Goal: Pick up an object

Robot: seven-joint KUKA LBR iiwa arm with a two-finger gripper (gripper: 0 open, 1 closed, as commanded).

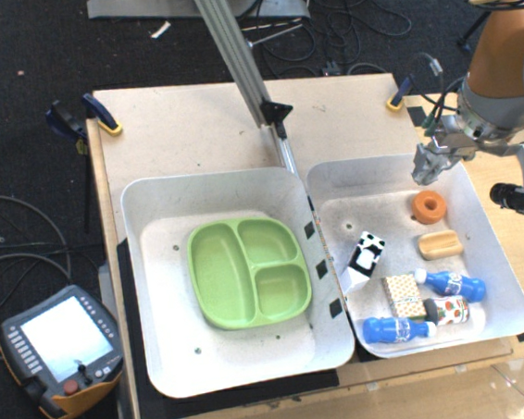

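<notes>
Handheld control pendant [58,351] with a pale screen lies lowest in the camera view, on the dark floor left of the tabletop [188,128]. Two shallow white bins sit side by side on the tabletop. Left bin [156,261] holds a green divided plate [250,272] near its middle, with bare white room on all sides. Right bin [495,254] holds the pickable things: an orange ring [429,206] near the far right, a tan block [440,244] just below it, a black-and-white item [366,255] near the centre, a patterned box [402,294], and two blue bottles [456,285] [396,329] along the near edge beside a small red-dotted item [448,310]. That near corner is crowded; the far left part of this bin lies open. Grey arm [498,67] enters from the right, cut off by the frame edge. Its pincer [428,164] hangs over the right bin's far rim, just above the orange ring, with nothing visible between its tips; whether they are spread or pressed together is too blurred to tell
</notes>
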